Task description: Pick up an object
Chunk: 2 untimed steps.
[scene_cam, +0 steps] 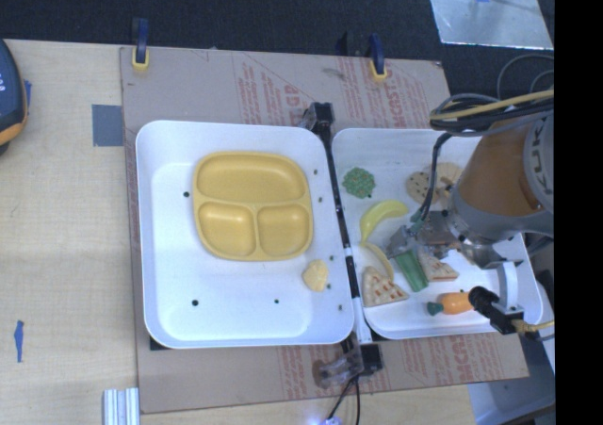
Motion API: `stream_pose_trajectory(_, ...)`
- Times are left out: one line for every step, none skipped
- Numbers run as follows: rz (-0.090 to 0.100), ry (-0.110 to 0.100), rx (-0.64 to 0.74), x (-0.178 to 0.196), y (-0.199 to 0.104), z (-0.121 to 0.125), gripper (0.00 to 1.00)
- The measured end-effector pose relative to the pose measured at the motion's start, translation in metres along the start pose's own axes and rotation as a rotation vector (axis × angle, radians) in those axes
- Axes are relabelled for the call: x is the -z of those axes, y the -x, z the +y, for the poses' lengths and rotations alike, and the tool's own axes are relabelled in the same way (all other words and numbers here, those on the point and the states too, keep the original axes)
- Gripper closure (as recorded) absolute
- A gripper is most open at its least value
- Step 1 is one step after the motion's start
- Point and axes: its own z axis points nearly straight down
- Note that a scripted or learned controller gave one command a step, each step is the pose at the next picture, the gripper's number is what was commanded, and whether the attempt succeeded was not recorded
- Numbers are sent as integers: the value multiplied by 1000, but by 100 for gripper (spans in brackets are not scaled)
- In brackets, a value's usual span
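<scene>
Pincer (412,249) low in right white bin (396,324), fingers closed on green stick-shaped toy (412,269); yellow banana (381,216) just left, waffle wedge (382,287) below-left.

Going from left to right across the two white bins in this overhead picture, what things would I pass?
Yellow divided tray → small pale yellow lump → green broccoli-like piece → orange carrot.
</scene>
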Motion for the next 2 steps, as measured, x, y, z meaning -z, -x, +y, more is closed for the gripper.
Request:
stream_pose_trajectory(-6,8,-3,14,4,2,100)
stream_pose_trajectory(-4,8,-5,3,14,-46,100)
